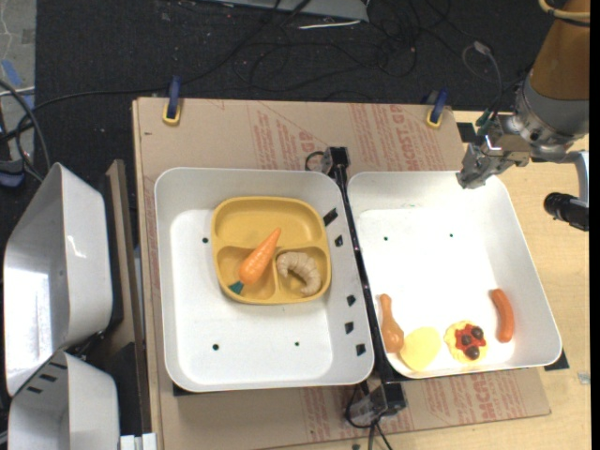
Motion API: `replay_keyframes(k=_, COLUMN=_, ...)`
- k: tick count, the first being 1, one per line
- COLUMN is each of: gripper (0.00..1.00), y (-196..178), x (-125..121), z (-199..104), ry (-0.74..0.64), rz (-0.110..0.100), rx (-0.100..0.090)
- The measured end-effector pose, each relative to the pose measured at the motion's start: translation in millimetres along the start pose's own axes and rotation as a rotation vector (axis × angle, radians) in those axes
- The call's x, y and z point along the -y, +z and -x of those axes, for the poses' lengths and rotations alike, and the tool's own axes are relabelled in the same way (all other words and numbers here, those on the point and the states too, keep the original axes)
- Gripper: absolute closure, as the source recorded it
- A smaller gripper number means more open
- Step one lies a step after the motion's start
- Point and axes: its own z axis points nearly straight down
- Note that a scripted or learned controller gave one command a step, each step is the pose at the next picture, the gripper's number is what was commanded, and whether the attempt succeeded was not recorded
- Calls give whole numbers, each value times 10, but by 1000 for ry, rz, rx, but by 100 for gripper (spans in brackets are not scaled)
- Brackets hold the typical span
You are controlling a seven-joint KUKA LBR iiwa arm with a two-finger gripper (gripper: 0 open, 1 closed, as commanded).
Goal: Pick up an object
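Hovering with unreadable grip, gripper [476, 172] tops brown board [253, 125] on cable-strewn black floor [84, 36]

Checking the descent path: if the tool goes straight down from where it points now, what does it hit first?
Most likely the bare floor of the right bin near its far corner. The tool sits over that corner, well away from the toys; depth is hard to judge.
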Motion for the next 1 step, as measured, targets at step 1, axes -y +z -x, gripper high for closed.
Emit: replay_keyframes(k=1, gripper=100, y=165, x=150, z=-506, ry=-4, rz=-8, rx=-3)
